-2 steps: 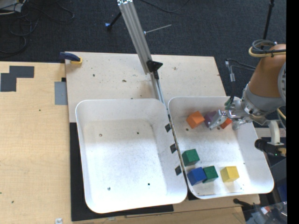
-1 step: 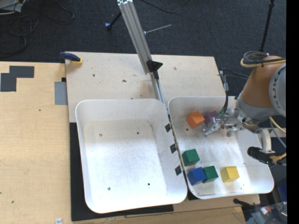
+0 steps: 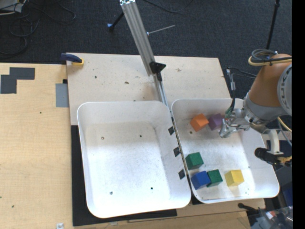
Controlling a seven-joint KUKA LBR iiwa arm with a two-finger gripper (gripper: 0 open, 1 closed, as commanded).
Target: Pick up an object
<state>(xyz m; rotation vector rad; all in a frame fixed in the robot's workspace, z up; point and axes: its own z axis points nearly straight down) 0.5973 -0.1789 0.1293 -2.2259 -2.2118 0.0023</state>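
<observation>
Dark carpet lies behind the bench (image 3: 119,80). At right, the right bin (image 3: 257,187) holds orange (image 3: 199,122), purple (image 3: 216,121), two green, blue (image 3: 200,179) and yellow (image 3: 234,177) cubes. At centre right, the gripper (image 3: 228,129) sits just beside the purple cube; its grip state cannot be told.

No text, label, brand, number or sign can be read anywhere. The small black-and-white checkered marker (image 3: 127,0) atop the slanted grey aluminium bar (image 3: 142,39) carries only a pattern, with no legible characters.
</observation>
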